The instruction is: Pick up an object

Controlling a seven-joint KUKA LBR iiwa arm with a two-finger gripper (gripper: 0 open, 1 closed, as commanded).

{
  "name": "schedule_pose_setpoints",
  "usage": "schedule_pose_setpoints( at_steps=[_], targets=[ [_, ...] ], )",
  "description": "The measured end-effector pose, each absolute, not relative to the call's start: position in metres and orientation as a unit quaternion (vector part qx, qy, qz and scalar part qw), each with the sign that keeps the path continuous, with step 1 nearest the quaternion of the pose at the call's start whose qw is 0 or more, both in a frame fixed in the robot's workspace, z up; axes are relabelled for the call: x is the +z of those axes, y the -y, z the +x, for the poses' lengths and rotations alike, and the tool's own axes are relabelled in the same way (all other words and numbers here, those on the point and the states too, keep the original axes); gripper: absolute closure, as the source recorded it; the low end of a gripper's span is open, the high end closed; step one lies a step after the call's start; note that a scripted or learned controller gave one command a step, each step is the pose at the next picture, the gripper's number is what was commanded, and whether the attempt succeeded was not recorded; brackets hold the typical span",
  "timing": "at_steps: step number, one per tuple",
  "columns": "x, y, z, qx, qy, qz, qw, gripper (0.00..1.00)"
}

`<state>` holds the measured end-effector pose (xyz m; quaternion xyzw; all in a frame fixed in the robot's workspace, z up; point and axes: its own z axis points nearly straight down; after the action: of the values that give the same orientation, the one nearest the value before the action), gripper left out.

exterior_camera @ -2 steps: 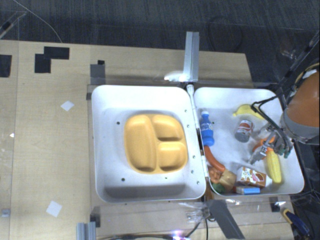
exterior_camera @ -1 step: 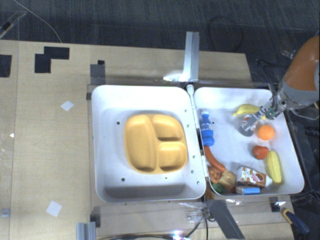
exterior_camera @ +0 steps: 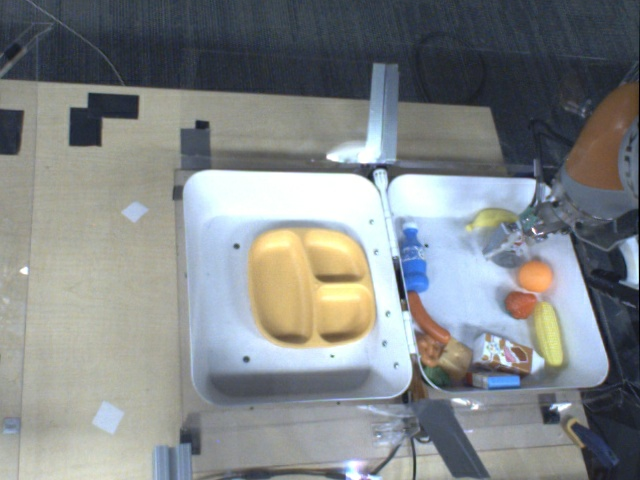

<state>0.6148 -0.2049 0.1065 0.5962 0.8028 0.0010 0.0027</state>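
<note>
Gripper [exterior_camera: 520, 234] hovering in the right bin's [exterior_camera: 470, 200] far right corner, beside banana [exterior_camera: 492, 218]; finger state unreadable. Nothing lifted; pick pending.

The arm [exterior_camera: 612, 153] enters from the right edge — its orange band rounded and high, a grey wrist section just below it. From there it angles down and leftward, ending in the gripper [exterior_camera: 520, 234], which sits low with its metal tip pointing left.
</note>
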Motion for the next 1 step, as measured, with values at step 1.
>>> schedule_pose_setpoints(
  at_steps=[1],
  targets=[
    [0.1197, 0.204, 0.6179, 0.0018, -0.806, 0.592, 0.007, 1.0]
  ],
)
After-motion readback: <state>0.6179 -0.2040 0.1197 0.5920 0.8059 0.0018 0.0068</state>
